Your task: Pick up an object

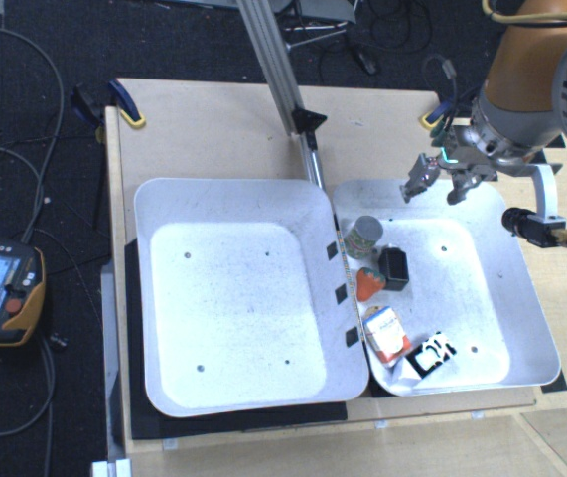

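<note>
Currently, the approach step is judged to be in hand; nothing is gripped. The bench [223, 117] carries two bins side by side: the left bin [164, 217] and the right bin [492, 266]. The arm [536, 58] is seen at the upper right, with the gripper [440, 183] held over the right bin's far rim, its two fingers spread apart with nothing between them.

The candidate objects are crowded along the right bin's left side, well apart from the gripper: a red-and-white box [386, 332] near the front, a black-and-white item [430, 354] just beside it, a grey can [365, 234] farther back, a black block [394, 266] and a small orange piece [368, 284] touching or nearly touching it.

The next move is judged to call for travel toward the cluster, then a descent over one object. The can, standing at the cluster's edge, seems the least crowded choice.
</note>
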Controlling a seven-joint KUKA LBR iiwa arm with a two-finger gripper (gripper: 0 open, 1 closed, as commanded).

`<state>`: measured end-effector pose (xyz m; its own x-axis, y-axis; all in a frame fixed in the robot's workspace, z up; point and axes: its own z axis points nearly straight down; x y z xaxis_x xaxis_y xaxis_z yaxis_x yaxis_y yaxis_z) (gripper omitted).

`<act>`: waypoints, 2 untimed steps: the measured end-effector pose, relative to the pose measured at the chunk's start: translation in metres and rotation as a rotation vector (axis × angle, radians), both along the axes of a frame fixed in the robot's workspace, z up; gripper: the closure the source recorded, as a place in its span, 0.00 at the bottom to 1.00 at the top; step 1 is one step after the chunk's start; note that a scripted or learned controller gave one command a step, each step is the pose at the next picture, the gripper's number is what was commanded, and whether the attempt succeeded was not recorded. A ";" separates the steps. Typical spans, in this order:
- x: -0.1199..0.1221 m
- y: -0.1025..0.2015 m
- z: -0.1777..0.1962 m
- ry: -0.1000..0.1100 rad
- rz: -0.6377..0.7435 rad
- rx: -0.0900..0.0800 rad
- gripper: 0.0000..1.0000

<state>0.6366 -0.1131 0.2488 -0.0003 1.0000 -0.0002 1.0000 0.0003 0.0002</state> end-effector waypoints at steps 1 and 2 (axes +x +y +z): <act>0.000 0.000 0.000 0.000 0.000 0.000 0.00; 0.002 0.004 -0.044 0.004 0.000 0.001 0.00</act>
<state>0.6390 -0.1090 0.2052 -0.0008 1.0000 0.0004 1.0000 0.0008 -0.0037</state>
